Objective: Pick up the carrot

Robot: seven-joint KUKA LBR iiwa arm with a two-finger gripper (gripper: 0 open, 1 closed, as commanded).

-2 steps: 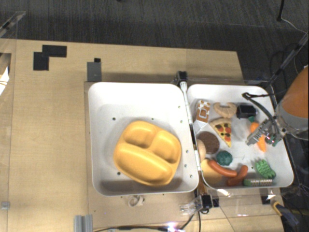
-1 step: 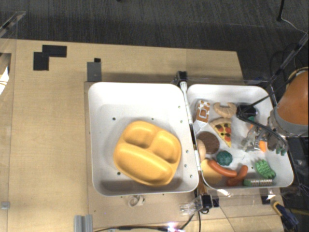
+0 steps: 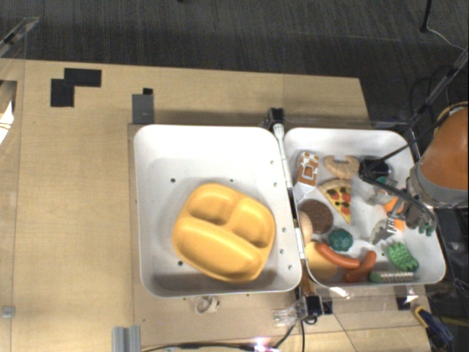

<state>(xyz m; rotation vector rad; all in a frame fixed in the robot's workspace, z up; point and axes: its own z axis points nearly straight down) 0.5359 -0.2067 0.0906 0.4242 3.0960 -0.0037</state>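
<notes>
The carrot (image 3: 396,210) appears as a small orange piece in the right part of the right bin (image 3: 366,135), largely covered by the gripper. My gripper (image 3: 390,224) reaches in from the right and hangs low over that spot, right at the carrot. Whether the carrot is in its grip cannot be made out from above. The grey arm with its orange band (image 3: 448,152) stands over the bin's right rim.
Around the carrot lie a pizza slice (image 3: 338,196), a brown round piece (image 3: 316,215), a teal broccoli (image 3: 339,239), a red sausage (image 3: 346,259) and a green toy (image 3: 401,256). A large yellow bread loaf (image 3: 223,229) lies in the left bin (image 3: 157,167).
</notes>
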